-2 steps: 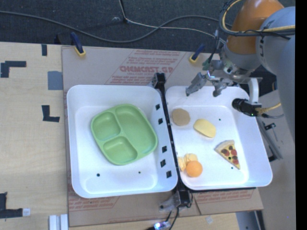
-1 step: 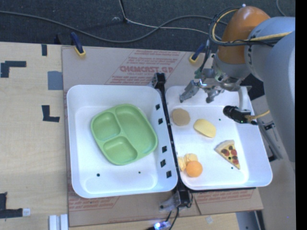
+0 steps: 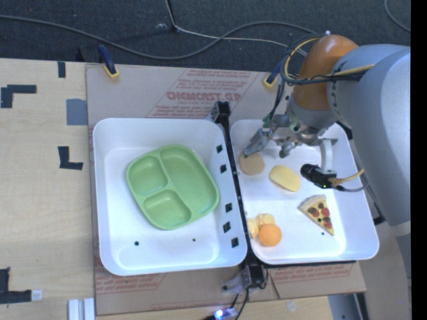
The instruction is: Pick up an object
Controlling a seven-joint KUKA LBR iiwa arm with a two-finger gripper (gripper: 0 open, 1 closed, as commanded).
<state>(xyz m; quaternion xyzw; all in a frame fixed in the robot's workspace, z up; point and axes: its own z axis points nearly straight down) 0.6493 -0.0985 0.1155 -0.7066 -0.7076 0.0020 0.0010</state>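
Note:
In the right bin (image 3: 353, 245) lie a round tan biscuit (image 3: 252, 165), a pale yellow piece (image 3: 285, 178), a toy pizza slice (image 3: 317, 213), an orange ball (image 3: 269, 235) and a small yellow item (image 3: 256, 223) touching the ball. My gripper (image 3: 266, 151) hangs over the bin's far left part, open, with its fingers spread. The left fingertip (image 3: 249, 151) is just above the biscuit's far edge. Nothing is between the fingers.
The left bin (image 3: 110, 245) holds a green divided plate (image 3: 172, 186). A black divider (image 3: 227, 172) runs between the bins. The grey arm (image 3: 373, 112) covers the right bin's far right corner. A black plug on a cable (image 3: 315, 174) hangs by the yellow piece.

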